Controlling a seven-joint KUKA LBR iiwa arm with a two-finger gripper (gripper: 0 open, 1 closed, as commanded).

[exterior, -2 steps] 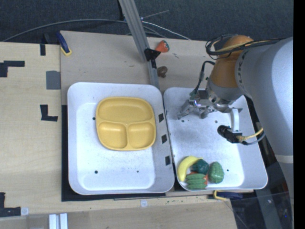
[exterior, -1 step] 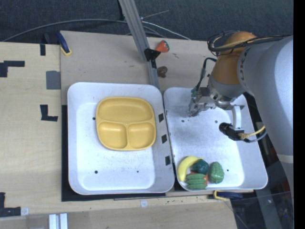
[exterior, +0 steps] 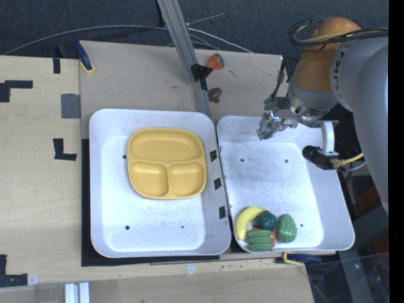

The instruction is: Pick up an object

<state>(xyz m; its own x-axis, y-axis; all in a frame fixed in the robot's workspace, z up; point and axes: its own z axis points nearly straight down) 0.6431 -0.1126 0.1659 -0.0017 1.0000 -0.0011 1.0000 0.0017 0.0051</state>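
A small pile of toy food lies in the near left corner of the right bin (exterior: 315, 188): a yellow banana (exterior: 247, 219), a dark green piece (exterior: 266, 220), a green vegetable (exterior: 286, 228) and a red and green piece (exterior: 259, 238). My gripper (exterior: 269, 127) hangs over the far rim of the right bin, well away from the pile. Nothing shows between its fingers.
A yellow divided plate (exterior: 167, 163) rests in the left bin (exterior: 113, 232). A grey pole (exterior: 180, 27) rises from the bench behind the bins, with a small red and green object (exterior: 216, 60) and a brown one (exterior: 215, 95) beside it.
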